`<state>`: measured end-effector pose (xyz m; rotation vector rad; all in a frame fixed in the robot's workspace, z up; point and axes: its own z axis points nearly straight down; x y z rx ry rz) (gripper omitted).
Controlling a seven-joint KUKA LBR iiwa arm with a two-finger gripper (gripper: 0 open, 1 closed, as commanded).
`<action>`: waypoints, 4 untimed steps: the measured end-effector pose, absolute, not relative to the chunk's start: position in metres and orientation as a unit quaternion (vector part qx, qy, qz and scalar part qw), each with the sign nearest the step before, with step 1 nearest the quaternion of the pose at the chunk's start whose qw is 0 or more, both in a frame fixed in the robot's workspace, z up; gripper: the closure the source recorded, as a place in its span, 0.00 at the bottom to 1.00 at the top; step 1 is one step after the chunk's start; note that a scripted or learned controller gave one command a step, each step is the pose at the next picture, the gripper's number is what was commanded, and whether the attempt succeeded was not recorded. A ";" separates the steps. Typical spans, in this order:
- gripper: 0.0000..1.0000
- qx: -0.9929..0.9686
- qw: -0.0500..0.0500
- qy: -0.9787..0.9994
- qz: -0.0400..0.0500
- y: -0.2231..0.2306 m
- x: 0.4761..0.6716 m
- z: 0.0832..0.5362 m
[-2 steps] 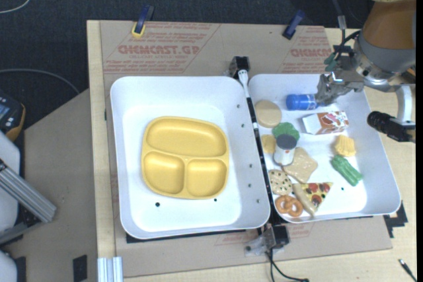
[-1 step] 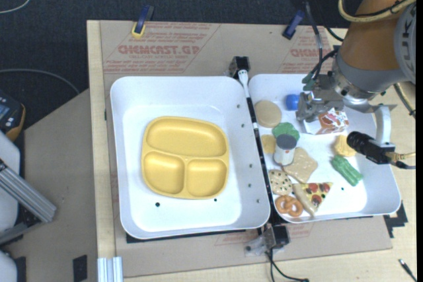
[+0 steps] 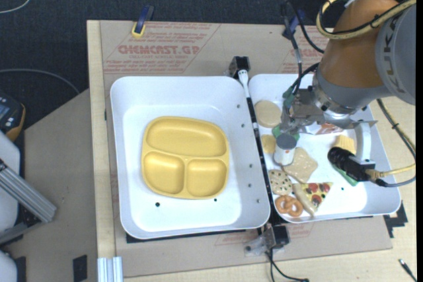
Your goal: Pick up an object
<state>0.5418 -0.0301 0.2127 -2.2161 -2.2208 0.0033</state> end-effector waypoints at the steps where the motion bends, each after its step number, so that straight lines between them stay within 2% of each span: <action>1: 1.00 -0.706 0.002 -0.708 0.001 0.017 0.513 0.227; 2: 1.00 -0.706 0.002 -0.708 0.001 0.061 0.484 0.234; 4: 1.00 -0.707 0.002 -0.707 0.002 0.076 0.480 0.214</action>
